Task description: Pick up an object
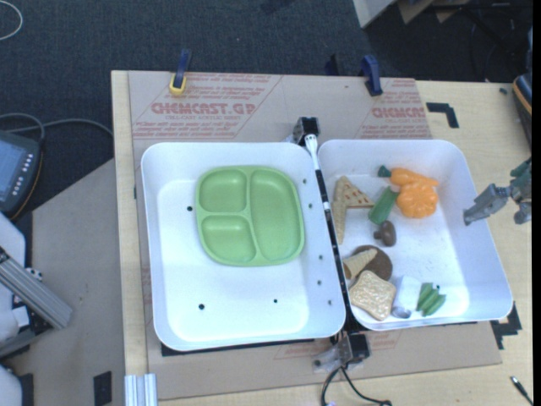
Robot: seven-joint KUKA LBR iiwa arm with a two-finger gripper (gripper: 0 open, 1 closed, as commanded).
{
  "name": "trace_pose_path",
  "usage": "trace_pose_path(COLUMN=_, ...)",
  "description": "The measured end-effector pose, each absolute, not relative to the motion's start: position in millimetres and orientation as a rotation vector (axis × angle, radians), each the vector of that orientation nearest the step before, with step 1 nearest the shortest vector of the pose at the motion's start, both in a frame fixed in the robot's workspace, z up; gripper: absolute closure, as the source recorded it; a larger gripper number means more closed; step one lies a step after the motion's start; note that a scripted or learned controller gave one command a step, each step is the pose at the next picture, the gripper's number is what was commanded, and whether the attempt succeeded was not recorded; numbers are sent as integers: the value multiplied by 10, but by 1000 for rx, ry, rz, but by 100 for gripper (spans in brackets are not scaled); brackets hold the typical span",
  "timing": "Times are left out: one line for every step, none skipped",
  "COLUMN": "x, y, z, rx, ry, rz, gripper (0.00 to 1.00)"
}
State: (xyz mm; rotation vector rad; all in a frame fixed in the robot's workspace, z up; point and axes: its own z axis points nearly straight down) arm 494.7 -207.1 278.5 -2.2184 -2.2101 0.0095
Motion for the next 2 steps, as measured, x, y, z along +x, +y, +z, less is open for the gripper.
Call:
trace_pose_path(x=4968, y=-2065, z=2838, rx=-2221, ry=-2221, rz=1, gripper=0)
trace_pose_path(x=4937, y=-1973, z=2248, rx=-2216, ry=-2215, rz=4, gripper=0)
